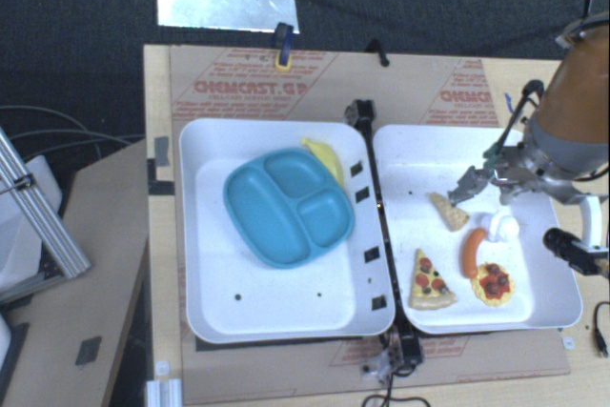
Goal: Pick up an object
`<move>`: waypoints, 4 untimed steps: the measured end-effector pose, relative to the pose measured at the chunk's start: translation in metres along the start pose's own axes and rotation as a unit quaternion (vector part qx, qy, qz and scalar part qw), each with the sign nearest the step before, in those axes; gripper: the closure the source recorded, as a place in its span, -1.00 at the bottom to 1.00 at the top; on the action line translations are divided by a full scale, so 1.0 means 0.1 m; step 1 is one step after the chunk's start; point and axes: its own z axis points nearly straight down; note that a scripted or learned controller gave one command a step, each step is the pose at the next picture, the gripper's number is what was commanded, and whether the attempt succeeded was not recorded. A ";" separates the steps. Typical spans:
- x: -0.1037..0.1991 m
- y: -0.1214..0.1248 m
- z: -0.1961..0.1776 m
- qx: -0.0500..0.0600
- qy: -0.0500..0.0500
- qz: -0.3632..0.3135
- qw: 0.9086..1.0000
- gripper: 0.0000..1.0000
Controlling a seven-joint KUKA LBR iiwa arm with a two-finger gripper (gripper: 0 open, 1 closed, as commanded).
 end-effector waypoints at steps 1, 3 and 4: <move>0.00 0.01 -0.11 -0.002 0.000 -0.001 1.000 1.00; 0.89 0.28 -0.08 -0.006 0.002 -0.006 1.000 1.00; 1.30 0.07 -0.27 -0.001 0.001 -0.003 1.000 1.00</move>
